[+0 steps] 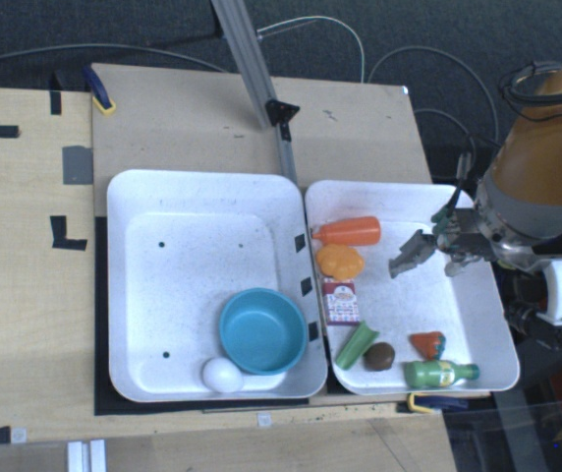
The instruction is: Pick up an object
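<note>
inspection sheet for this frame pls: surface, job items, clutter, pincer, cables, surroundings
Surface: tan bench bearing left bin and right bin.
Job's things: right bin holds carrot, orange, small carton, green stick, brown ball, red piece, green bottle; left bin holds blue bowl, white ball.
Clutter: nothing seen.
Grippers: pincer above right bin, holding nothing visible.
Cables: white cables behind bench.
Surroundings: dark floor, metal pole.
</note>
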`<state>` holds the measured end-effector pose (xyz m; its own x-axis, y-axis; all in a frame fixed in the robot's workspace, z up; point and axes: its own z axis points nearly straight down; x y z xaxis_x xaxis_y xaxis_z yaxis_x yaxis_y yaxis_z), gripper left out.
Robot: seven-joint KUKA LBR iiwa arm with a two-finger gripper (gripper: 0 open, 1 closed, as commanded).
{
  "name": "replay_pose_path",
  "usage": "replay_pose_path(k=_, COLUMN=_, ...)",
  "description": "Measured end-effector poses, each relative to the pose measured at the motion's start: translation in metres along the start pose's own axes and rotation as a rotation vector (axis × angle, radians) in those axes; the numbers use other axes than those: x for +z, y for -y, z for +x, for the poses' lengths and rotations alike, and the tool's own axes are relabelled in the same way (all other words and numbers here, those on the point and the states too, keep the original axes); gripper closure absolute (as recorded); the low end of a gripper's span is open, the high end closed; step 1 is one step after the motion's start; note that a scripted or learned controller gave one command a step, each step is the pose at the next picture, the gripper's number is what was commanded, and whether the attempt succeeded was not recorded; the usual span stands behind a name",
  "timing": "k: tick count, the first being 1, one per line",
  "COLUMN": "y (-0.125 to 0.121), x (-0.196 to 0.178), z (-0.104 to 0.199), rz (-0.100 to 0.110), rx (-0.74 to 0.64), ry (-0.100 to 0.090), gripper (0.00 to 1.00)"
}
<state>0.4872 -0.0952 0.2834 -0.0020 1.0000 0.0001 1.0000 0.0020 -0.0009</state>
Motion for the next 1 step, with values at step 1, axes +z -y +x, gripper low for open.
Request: replay_pose_path(k=1, y=0.0000, x=0.0000, z=-0.0002, rz=0.000, rx=0.000, ry=0.000, gripper=0.00)
